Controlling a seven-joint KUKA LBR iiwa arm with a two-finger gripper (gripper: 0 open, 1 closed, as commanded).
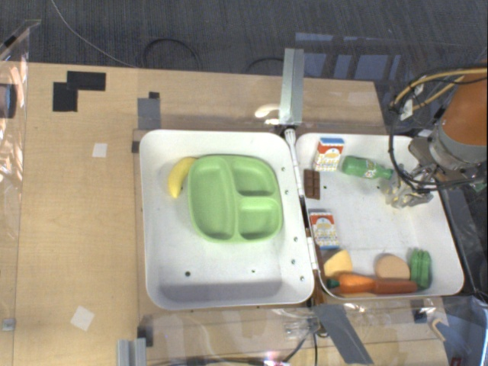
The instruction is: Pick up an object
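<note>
The pincer (402, 197) hangs low over the right bin (366, 235), near that bin's far right part, its pale metal fingers pointing down toward the white floor; whether they are spread or pressed together I cannot tell, and nothing shows between them. Above it the arm (465, 124) comes in from the bench's right edge, grey with an orange band, trailing black and yellow cables.

Just left of the pincer, close to the right bin's far edge, a green bottle (366, 168) lies on its side. Beside that, in the bin's far left corner, stands a small white and red carton (329, 155). A dark brown bar (312, 183) lies along the bin's left wall. Further toward the near edge a second small carton (325, 229) lies by the same wall. Along the bin's near edge a row of toy food: a yellow wedge (338, 263), an orange carrot (357, 284) just in front of it, a dark red sausage-shaped piece (395, 286), a tan round piece (392, 266) and, at the near right corner, a green ridged piece (420, 268).

The left bin (175, 280) bears a green divided plate (232, 197) in its far half, with a banana (180, 176) touching the plate's left rim.

The bench (76, 227) is light wood, with black squares (76, 88) near its far left corner.
</note>
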